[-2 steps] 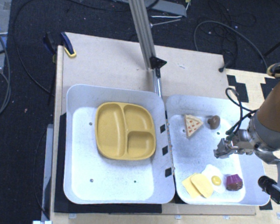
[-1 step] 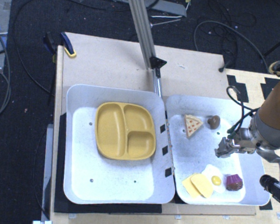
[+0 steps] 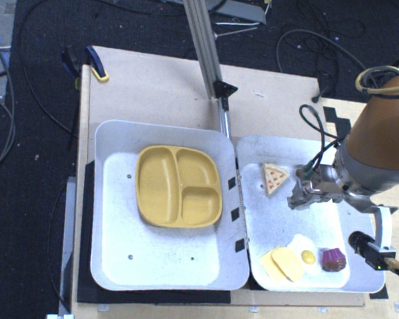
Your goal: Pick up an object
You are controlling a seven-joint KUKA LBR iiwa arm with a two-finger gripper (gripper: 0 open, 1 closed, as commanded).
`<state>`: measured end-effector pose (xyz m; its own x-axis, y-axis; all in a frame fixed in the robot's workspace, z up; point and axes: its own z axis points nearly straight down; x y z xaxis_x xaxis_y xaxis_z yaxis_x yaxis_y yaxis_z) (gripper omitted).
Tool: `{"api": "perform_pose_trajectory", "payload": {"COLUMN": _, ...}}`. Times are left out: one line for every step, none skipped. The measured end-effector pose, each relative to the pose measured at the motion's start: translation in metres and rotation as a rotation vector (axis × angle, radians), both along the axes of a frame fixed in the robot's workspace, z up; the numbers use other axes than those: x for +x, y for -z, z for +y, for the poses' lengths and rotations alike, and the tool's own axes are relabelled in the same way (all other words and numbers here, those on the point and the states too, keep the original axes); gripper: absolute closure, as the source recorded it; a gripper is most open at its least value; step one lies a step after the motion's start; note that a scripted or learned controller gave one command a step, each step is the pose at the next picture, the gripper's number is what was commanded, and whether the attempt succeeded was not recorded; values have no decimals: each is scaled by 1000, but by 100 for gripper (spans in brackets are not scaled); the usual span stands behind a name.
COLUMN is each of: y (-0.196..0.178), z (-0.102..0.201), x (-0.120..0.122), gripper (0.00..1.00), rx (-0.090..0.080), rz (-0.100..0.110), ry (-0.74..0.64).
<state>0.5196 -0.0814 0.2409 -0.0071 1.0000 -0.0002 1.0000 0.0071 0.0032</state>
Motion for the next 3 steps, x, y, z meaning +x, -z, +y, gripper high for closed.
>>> {"api": "perform_pose_trajectory", "payload": {"y": -7, "z": 47, "x": 21, "gripper": 100, "rx": 1, "rz": 0, "ry": -1}}
{"api": "perform_pose_trajectory", "payload": {"y": -7, "z": 85, "x": 49, "gripper": 100, "rx": 1, "rz": 0, "ry": 0}}
{"api": "perform_pose_trajectory", "payload": {"y": 8, "z": 127, "x": 72, "gripper": 100, "rx": 0, "rz": 1, "ry": 0}}
